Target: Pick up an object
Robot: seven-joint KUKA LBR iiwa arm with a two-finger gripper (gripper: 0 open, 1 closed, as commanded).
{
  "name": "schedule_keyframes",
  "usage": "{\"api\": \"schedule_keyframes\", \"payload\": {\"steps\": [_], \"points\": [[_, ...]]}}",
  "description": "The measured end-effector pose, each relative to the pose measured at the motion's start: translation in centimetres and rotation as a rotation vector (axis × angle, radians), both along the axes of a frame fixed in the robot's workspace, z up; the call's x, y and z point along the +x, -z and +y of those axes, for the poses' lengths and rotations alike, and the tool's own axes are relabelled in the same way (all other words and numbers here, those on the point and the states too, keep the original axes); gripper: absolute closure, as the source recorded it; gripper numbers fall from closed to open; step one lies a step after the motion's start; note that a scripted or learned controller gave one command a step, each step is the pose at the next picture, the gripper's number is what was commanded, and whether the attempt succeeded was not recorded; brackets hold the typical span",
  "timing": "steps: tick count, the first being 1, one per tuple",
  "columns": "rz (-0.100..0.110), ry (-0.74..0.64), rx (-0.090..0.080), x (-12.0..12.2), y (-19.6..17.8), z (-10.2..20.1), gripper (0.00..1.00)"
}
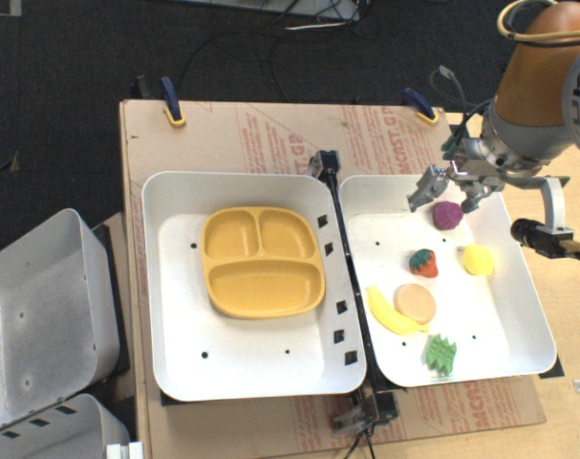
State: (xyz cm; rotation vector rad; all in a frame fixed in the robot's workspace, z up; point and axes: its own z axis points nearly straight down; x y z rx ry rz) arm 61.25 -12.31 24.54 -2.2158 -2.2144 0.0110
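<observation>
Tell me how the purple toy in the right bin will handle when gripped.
The purple toy looks rounded, so it may roll or squirt sideways. It seems small and probably light. The gripper sits right above it, its open fingers straddling it.

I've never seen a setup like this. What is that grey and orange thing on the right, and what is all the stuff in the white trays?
That is a robot arm, seen from one camera fixed above the bench, looking down at a slant. At its tip is a two-finger claw, open and hanging just above a purple toy; it holds nothing. The right bin contains toy food: the purple piece, a strawberry, a yellow lemon, a banana, a tan round piece and a green leafy piece. The left bin holds a yellow divided plate.
</observation>
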Motion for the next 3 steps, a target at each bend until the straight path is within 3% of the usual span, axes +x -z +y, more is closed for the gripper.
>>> {"api": "schedule_keyframes", "payload": {"steps": [1,3], "points": [[-0.011,-0.002,-0.002,0.2,-0.6,0.0,0.00],[-0.005,0.001,0.000,-0.9,11.5,0.4,0.00]]}}
